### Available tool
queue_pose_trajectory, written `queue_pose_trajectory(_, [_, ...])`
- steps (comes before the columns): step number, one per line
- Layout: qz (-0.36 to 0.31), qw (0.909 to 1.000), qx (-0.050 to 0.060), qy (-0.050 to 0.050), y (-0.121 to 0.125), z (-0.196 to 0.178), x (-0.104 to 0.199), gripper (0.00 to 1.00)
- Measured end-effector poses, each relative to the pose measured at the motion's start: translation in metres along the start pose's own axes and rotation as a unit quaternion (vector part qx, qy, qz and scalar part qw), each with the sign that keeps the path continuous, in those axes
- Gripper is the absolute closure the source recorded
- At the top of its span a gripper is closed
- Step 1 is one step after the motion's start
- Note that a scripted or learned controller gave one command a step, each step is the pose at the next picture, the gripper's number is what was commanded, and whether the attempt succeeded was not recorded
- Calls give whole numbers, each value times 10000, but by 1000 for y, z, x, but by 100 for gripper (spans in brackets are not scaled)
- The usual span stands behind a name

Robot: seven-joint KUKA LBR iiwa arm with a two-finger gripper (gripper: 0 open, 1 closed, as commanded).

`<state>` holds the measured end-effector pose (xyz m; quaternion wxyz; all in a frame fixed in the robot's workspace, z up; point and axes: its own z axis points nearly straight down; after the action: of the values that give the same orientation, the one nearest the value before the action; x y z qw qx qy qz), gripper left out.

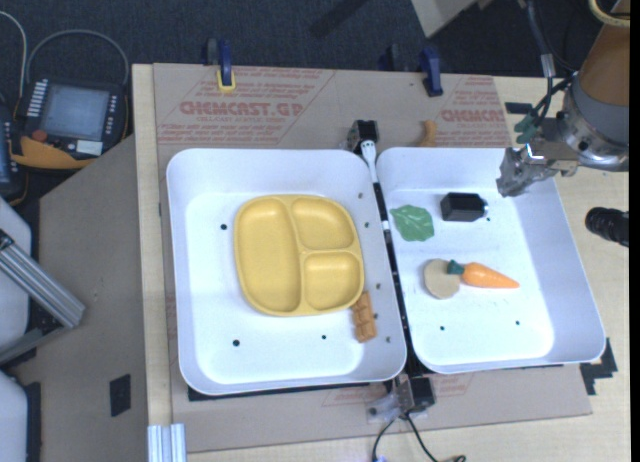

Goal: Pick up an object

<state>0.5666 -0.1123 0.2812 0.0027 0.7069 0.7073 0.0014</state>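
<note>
Right bin: black block (463,207), green piece (412,222), tan disc (439,279), orange carrot (488,276) lying flat.

- The brown board (300,95) under the two white bins carries red printed lettering along its far edge. Left of the middle it reads roughly "CHEMCAST G P" (the last letters are blurred).
- The same red wording repeats at the board's far right, near "CHEMCAST", cut off by the arm.
- Smaller red lines above each print are too small to read.
</note>
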Motion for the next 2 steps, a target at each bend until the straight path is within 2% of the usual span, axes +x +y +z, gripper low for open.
queue_pose_trajectory(1, [-17,10000,40,17,-9,-1,46,100])
queue_pose_trajectory(2, [-29,10000,42,22,-19,1,104,100])
